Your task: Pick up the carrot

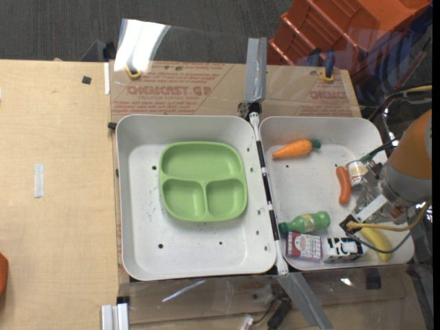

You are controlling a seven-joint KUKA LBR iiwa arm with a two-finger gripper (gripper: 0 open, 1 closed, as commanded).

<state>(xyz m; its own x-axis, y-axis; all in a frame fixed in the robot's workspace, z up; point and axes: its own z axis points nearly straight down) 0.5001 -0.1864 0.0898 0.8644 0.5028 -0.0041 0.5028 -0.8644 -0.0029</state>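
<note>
The table (55, 184) carries two white bins side by side, and the job looks barely begun. The left bin (137, 253) holds a green divided plate (203, 181); the right bin (309, 184) holds everything else. The arm (416, 163) reaches in over that bin's right rim, down near its lower corner, with the end effector (364, 212) low beside a banana (377, 240) — whether it is open or closed I cannot tell, since the view is too cluttered there. The carrot (294, 149) lies flat near the top of the right bin, well apart from the end effector and untouched. Between them sits a small red sausage (342, 185); a green bottle (308, 222) and a carton (322, 247) lie along the bottom edge. By my judgement the whole task remains: moving up to the carrot, closing on it, and lifting it.
</note>
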